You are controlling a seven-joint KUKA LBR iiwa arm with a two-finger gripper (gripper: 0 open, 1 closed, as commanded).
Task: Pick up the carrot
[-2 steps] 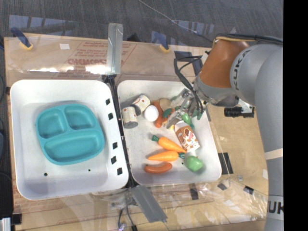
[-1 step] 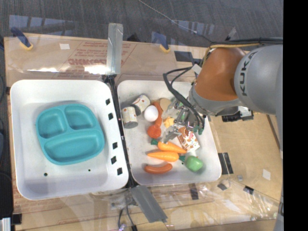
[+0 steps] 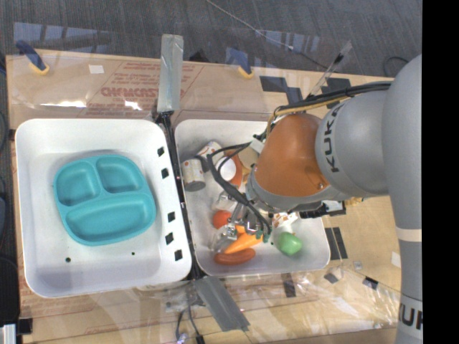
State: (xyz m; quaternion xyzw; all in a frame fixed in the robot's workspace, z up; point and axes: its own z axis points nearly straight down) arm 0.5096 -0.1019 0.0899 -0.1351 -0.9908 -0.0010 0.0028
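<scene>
The carrot (image 3: 242, 244) is a small orange piece lying near the front wall of the right bin (image 3: 315, 258). It rests just above a red sausage-shaped item (image 3: 233, 257). My gripper (image 3: 235, 231) reaches down from the orange wrist band and sits right over the carrot's left end, touching or nearly touching it. The wrist hides the middle of the bin and part of the carrot's upper edge.
A green round item (image 3: 290, 246) lies right of the carrot, and a red-orange item (image 3: 221, 218) sits just behind the gripper. A white and grey can (image 3: 192, 172) stands at the bin's left side. The left bin (image 3: 36, 264) holds a teal divided plate (image 3: 104, 198).
</scene>
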